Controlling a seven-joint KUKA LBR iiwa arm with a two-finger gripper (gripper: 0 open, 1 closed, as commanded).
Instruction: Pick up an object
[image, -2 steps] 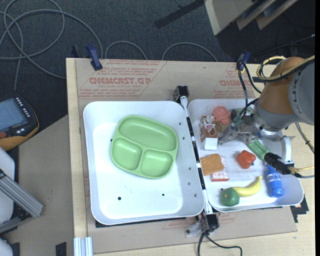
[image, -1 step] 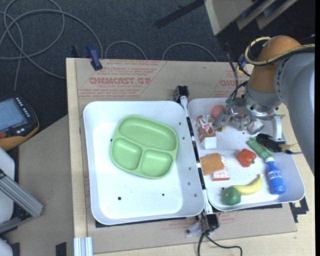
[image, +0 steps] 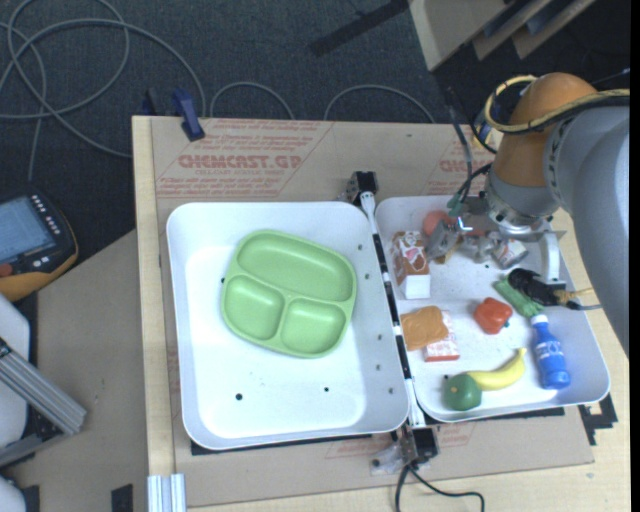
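Evidently the pick is not yet made. The claw (image: 468, 238) hangs low over the upper part of the right bin (image: 590, 385), in the upper right of the frame, and nothing can be seen gripped in it. Whether it is released or clenched cannot be told from this angle.

Just to its left lies one reddish item (image: 434, 220), partly hidden, which is judged the likeliest target. Touching or nearly touching that, lower left, is one brown-and-white packet (image: 410, 254), with one small white block (image: 417, 287) under it.

Further down the frame come one red pepper-like piece (image: 492, 315) and one green stick-like item (image: 512, 297). Then follow one orange-brown slab (image: 425, 324) and one small red-and-white packet (image: 441, 350) at its lower edge. Near the bottom rim are one blue bottle (image: 549, 352), one banana (image: 500, 373) and one round green fruit (image: 461, 392), the last two touching. That makes ten loose things, all of them lying in the bin.

In the left bin (image: 200, 400), mid-frame, sits a single green divided plate (image: 288, 293) with three compartments. Both bins rest on the bench (image: 250, 160). Closing, gripping and lifting all remain.
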